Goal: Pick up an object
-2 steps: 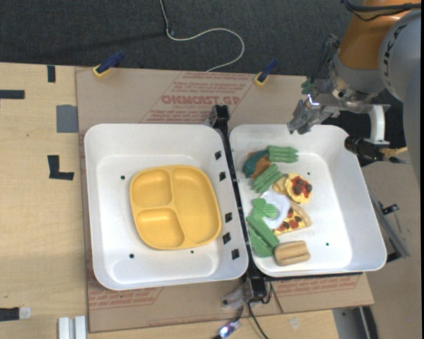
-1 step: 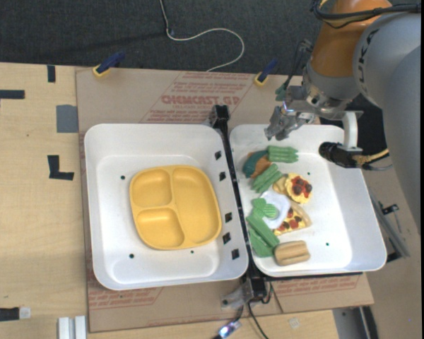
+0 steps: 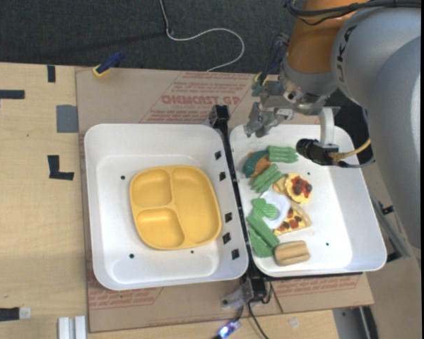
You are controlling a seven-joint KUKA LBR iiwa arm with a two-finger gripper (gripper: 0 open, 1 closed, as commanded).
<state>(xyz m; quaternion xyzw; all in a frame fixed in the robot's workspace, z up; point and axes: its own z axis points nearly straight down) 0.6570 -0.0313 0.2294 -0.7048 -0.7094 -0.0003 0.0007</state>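
1. Two shallow white bins sit side by side on a table covered with brown cardboard: the left bin (image 3: 102,189) and the right bin (image 3: 346,217).
2. Inside the left bin lies a yellow divided plate (image 3: 175,207) with three compartments, and nothing rests on it.
3. Toy food is clustered toward the left side of the right bin: a green pea pod (image 3: 283,153) near the top, a teal and orange piece (image 3: 256,164) beside it, further green pieces (image 3: 260,230) lower down, two pizza slices (image 3: 297,188), and a tan bread roll (image 3: 291,252) at the near end. All of them lie on the bin floor.
4. A grey arm with an orange band (image 3: 321,27) reaches in from the right. Its pincer (image 3: 263,122) hangs above the far left corner of the right bin, just beyond the pea pod and the teal piece.
5. Whether the pincer is apart or together cannot be told from this angle; nothing shows between its tips.
6. Judged from this, the task is at an early stage: no object is lifted, and the descent, grasp and lift are not yet done.
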